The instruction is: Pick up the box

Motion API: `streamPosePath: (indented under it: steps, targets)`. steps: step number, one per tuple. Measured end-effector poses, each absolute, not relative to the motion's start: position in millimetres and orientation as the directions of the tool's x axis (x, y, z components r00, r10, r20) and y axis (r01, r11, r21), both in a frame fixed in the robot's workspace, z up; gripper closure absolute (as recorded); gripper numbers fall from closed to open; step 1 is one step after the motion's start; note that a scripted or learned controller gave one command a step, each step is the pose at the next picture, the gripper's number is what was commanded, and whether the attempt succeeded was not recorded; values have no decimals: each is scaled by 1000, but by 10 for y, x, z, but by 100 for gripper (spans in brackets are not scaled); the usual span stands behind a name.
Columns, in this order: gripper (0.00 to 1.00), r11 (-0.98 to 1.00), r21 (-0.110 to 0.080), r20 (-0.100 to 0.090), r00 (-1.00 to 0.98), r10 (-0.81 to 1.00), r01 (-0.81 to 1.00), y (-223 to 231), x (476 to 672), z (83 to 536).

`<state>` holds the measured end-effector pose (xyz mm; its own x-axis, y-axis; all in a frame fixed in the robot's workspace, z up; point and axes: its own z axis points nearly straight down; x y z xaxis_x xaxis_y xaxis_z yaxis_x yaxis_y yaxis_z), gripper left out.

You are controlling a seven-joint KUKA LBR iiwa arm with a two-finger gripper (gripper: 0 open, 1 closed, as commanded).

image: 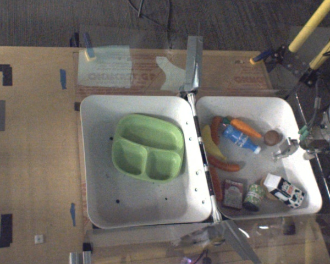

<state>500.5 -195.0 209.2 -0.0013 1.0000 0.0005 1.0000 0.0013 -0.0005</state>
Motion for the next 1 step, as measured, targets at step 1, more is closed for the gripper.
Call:
streamPosePath:
  steps: [1]
  targets:
    - [0,81,-1,1,-81,997,997,-2059,4791,1426]
